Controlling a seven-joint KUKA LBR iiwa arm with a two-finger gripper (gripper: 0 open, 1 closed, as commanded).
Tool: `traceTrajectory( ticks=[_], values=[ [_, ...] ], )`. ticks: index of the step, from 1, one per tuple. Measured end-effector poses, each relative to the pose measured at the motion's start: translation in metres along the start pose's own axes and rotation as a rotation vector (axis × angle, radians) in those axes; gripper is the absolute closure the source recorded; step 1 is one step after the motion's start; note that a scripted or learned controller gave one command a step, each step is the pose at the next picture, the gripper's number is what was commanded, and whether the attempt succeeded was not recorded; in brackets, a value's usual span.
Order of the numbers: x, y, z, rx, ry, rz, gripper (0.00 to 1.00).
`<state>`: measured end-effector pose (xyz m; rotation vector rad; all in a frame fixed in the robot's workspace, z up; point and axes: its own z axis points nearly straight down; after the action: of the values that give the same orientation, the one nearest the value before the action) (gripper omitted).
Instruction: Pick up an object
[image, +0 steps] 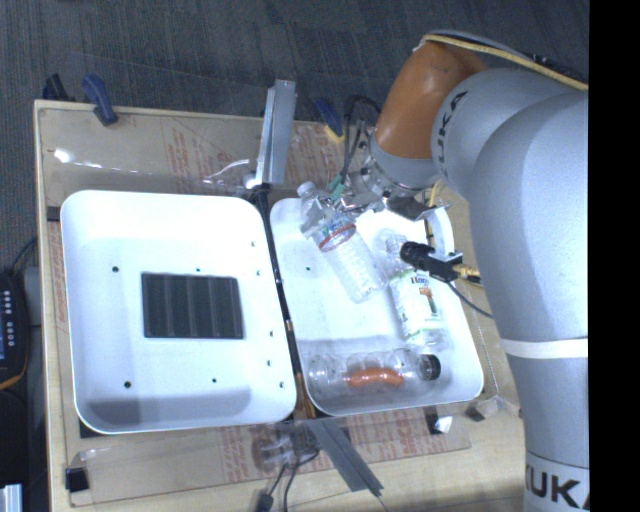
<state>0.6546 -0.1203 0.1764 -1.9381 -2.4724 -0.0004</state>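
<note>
Inspected from above, at a slant. Reaching in from the right: arm (520, 200), orange band (420, 95) above the wrist, gripper (340, 205) low over the far end of the right bin (470, 385). Directly beneath and against the gripper: clear bottle (352, 265), tilted, cap end up under the tool, body slanting down toward the bin floor. Cannot tell whether opened or closed, the tool's tip being lost among glare, cabling and clear plastic; cannot confirm any hold on the bottle. Cannot tell either whether lifted at its upper end or merely lying against the bin wall. Elsewhere in the right bin: labelled bottle (415, 305) lying just beside the clear one on the arm's side, and a third bottle (365, 377) along the near wall, something orange inside it. In the left bin (80, 230): a dark grate (192, 305) set in the floor. Judged as to progress: approach made, contact with a candidate likely, secure grasp unproven, lift clear of the bin not yet done. Remaining, by this reading: closing firmly on the bottle, then raising it free of its neighbours. Risk noted: slick, round plastic, prone to slipping or rolling.
</note>
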Motion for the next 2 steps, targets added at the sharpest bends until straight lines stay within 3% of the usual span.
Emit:
traceTrajectory(
  ticks=[1, 2],
  values=[
    [0.0, 0.0, 0.0, 0.0, 0.0, 0.0, 0.0],
    [-0.001, -0.033, 0.085, 0.004, 0.0, 0.015, 0.0]
  ],
)
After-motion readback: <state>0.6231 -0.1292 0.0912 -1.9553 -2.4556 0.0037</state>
